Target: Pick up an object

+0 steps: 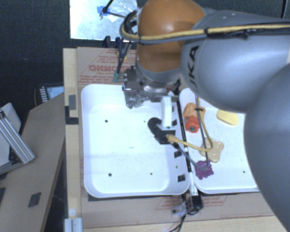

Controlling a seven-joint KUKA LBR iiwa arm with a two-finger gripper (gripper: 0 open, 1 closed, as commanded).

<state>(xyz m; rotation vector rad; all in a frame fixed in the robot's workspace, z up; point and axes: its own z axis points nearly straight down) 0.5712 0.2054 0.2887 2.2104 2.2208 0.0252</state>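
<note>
The gripper [134, 99] is seen low over the left bin [111, 149], near its 1 o'clock corner; whether it is parted or closed cannot be made out. Across the rims, in the right bin [232, 170], an orange piece [191, 121] is spotted at 4 o'clock from the gripper. A yellow piece [227, 116] lies beyond it, and a tan piece [215, 151] and a purple piece [204, 168] lie toward 5. The right bin's 3 o'clock side is hidden by the grey arm [241, 71]. Bare white floor is offered toward 7 o'clock, bounded by the left bin's raised rim.
</note>
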